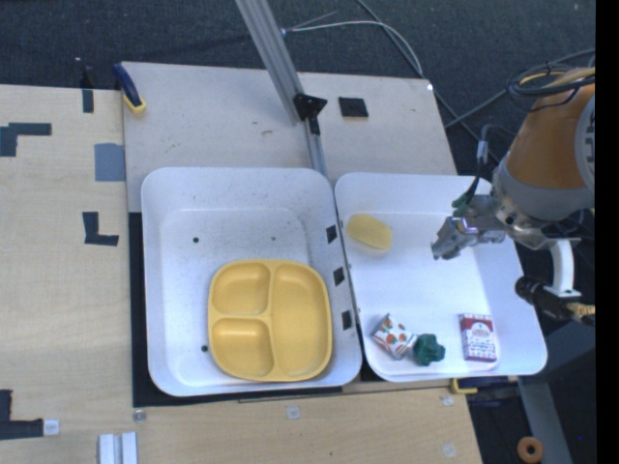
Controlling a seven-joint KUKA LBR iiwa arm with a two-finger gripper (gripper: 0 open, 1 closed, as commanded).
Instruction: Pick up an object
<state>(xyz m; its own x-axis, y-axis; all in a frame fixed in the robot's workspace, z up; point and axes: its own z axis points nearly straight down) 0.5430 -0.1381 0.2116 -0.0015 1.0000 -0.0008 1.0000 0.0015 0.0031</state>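
You've got the gripper [447, 247] over the right bin [503, 288], upper middle of its floor; nothing sits between the tips; whether it's spread or pressed together you cannot tell from this angle, so don't count on either.

Nearest candidate is the pale yellow lump [369, 232]; it lies to the gripper's left in the camera view, near the bin's left wall and slightly further up the frame; long axis runs roughly left-right, slightly tilted. My read: that's the pick, a short lateral move then a descent.

Other options sit near the bin's front edge, well apart from the gripper: a small red-and-white packet [392, 336] touching or just beside a dark green piece [428, 350], and a red-and-white box [478, 337] lying flat to their right.

Surface is smooth white plastic with sloped walls; the lump is close to the left wall, so watch finger clearance on that side; the floor around it is otherwise open.

Left bin [174, 259] holds a yellow divided plate [270, 319]; too flat to pinch easily, I'd skip it.
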